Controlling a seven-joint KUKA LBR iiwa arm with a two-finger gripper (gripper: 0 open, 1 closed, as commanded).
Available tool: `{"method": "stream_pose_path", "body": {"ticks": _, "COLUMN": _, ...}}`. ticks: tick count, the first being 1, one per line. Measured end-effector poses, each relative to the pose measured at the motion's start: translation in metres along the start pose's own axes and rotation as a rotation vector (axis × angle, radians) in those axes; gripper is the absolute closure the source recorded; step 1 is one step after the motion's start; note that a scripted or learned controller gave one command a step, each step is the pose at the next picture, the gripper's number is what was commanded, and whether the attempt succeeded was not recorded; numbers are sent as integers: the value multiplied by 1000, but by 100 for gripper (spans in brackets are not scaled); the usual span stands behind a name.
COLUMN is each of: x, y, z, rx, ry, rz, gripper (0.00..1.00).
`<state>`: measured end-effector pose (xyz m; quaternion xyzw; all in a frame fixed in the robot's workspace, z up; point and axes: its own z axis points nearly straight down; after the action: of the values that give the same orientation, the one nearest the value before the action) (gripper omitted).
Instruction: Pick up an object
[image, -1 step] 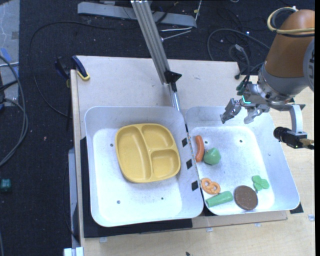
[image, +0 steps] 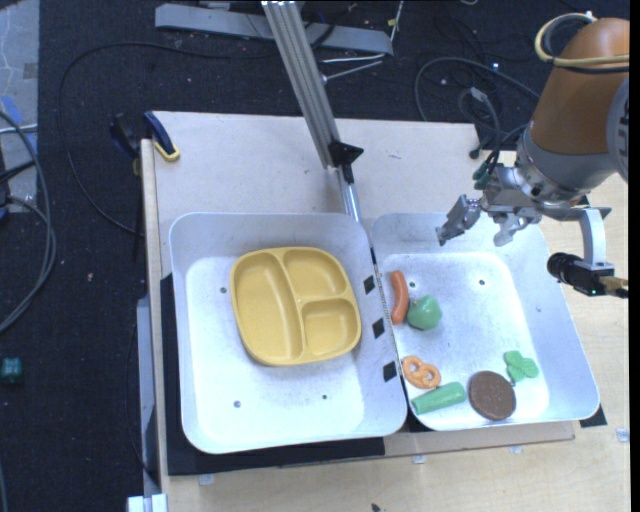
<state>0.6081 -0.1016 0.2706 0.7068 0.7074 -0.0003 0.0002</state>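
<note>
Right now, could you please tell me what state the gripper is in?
Gripper: open, holding nothing, above the far edge of the right bin.

I had one fixed camera, mounted above the counter (image: 260, 150) and angled down at a slant. It framed both white bins: left bin (image: 200, 400), right bin (image: 560, 350), side by side, mid-distance, with dark floor and cables past the far edge. The arm (image: 580, 90) entered from the frame's right.
</note>
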Motion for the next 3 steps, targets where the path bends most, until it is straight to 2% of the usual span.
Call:
{"method": "stream_pose_path", "body": {"ticks": 1, "x": 11, "y": -2, "z": 54, "rx": 6, "ry": 1, "rz": -2, "gripper": 0}}
{"method": "stream_pose_path", "body": {"ticks": 2, "x": 8, "y": 3, "z": 100, "rx": 3, "ry": 0, "rz": 1, "gripper": 0}}
{"method": "stream_pose_path", "body": {"ticks": 3, "x": 1, "y": 2, "z": 160, "rx": 6, "ry": 1, "rz": 3, "gripper": 0}}
